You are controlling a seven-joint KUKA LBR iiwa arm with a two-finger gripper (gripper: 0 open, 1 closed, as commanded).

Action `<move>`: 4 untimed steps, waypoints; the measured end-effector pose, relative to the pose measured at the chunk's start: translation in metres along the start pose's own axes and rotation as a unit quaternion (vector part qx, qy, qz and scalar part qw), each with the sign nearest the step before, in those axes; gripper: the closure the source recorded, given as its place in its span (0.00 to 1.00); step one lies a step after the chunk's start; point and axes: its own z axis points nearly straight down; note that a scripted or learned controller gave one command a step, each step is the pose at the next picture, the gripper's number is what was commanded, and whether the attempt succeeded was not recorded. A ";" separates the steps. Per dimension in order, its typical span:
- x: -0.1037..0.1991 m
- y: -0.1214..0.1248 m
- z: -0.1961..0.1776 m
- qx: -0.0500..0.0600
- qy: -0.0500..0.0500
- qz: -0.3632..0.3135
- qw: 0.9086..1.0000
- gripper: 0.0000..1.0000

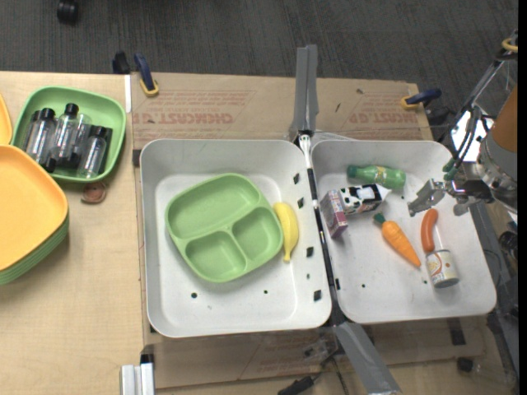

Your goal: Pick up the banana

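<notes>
The yellow banana (286, 229) lies in the left bin (156, 245), along the right edge of the green divided plate (224, 227) and close to the bin's right wall. My gripper (442, 202) hangs over the right side of the right bin (469, 299), far to the right of the banana. Its fingers stand open with nothing between them, just above an orange-red sausage-shaped toy (429, 230).
The right bin also holds a green bottle (376, 174), a black-and-white cow toy (362, 197), a pink box (333, 212), a carrot (399, 242) and a small can (442, 268). On the bench at left stand a green tray of bottles (70, 134) and stacked orange plates (25, 212).
</notes>
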 end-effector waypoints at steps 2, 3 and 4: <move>-0.020 0.027 0.131 -0.002 0.002 -0.045 0.999 0.00; -0.016 0.068 0.130 -0.002 -0.001 -0.068 0.998 0.00; -0.029 0.063 0.128 -0.005 0.008 0.030 1.000 0.00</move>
